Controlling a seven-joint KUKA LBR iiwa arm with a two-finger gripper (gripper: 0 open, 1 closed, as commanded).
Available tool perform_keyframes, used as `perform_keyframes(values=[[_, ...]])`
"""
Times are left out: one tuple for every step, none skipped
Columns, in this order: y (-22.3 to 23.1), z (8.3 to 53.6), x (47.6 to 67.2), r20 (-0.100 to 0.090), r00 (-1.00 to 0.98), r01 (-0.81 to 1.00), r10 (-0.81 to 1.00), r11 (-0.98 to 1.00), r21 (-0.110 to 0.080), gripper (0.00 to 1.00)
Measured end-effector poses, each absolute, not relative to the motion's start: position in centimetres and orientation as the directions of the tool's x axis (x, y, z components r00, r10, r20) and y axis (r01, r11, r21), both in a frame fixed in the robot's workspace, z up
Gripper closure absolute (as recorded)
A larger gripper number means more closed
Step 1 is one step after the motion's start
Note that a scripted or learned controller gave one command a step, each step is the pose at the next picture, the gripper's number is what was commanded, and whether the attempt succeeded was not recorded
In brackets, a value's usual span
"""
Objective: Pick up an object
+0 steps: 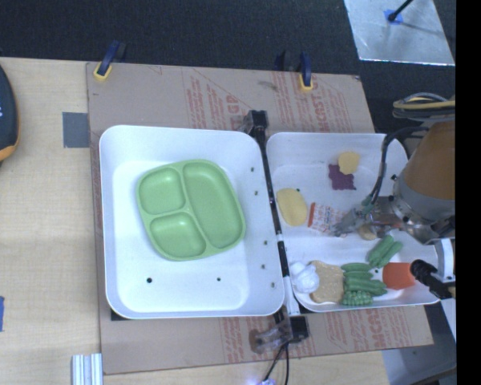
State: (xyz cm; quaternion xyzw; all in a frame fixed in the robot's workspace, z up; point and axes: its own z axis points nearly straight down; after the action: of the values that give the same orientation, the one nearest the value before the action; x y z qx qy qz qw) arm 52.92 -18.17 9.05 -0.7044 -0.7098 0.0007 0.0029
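The grey arm with its orange band [433, 163] leans in from the right over the right-hand shallow white bin [321, 147], its wrist low above the bin's right side. The two-finger gripper [361, 223] reaches down among the clutter; whether it is apart, together or clamped on anything cannot be told.

Just left of it lie a small red-and-white packet [322, 216] and a pale yellow oval piece [292, 207]. Farther back sit a purple piece [341, 178] touching a small yellow piece [349, 162]. Nearer are green pea pods [359, 285], a tan bread-shaped slice [327, 282], a white lump [304, 277] and an orange-red piece [398, 275].

The left-hand white bin [124, 215] holds a light green three-compartment plastic tray [191, 208].
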Motion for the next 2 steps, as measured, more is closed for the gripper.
perform_keyframes(values=[[-18.8, 9.7, 60.9, -0.002, -0.007, 1.0, 1.0, 0.007, 0.008, 0.0], [-19.0, 9.7, 66.0, -0.002, -0.006, 1.0, 1.0, 0.006, 0.005, 0.0]])
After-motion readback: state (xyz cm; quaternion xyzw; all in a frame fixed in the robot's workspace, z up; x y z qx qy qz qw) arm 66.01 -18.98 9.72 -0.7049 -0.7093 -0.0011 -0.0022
